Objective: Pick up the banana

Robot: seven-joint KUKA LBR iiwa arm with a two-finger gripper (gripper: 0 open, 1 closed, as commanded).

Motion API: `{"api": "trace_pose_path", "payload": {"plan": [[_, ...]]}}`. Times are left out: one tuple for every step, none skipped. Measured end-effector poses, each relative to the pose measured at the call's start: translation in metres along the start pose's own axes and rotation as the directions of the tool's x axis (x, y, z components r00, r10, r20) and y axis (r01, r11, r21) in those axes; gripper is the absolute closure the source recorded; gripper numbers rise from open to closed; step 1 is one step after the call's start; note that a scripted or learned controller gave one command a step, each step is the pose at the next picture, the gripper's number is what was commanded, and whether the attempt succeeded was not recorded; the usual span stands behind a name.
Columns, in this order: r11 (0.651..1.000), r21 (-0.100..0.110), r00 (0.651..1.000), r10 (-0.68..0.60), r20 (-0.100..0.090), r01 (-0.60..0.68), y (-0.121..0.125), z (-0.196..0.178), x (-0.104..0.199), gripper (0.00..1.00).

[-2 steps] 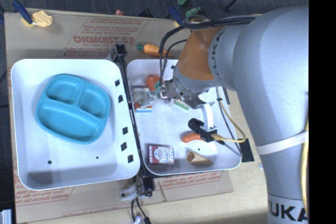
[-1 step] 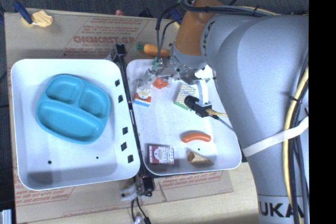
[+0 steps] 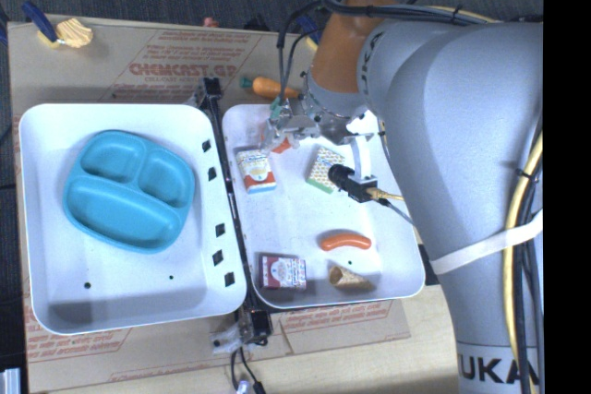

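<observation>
My gripper (image 3: 281,132) hangs low over the back left corner of the right bin (image 3: 305,209), just behind a small white box with a fries picture (image 3: 256,170). Something small and reddish shows right at the gripper's tip; what it is I cannot tell. The grey arm and its orange band cover the bin's back right corner and whatever lies there.
The right bin also holds a green-and-white packet (image 3: 322,169), an orange sausage (image 3: 345,242), a dark red box (image 3: 282,272) and a pale wedge (image 3: 354,277). A blue divided plate (image 3: 129,189) lies in the left bin (image 3: 46,291). An orange carrot-like piece (image 3: 266,88) lies behind the bins.
</observation>
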State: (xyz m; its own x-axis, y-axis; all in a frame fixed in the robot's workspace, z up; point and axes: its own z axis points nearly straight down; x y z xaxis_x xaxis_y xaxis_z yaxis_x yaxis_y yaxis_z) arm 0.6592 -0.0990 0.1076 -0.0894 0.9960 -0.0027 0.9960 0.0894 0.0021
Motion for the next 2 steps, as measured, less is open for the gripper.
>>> {"api": "trace_pose_path", "payload": {"plan": [[0.992, 0.005, 0.992, 0.128, -0.003, -0.128, 0.005, -0.085, 0.082, 1.00], [0.991, 0.003, 0.991, 0.133, -0.002, -0.133, 0.000, -0.186, 0.067, 1.00]]}}
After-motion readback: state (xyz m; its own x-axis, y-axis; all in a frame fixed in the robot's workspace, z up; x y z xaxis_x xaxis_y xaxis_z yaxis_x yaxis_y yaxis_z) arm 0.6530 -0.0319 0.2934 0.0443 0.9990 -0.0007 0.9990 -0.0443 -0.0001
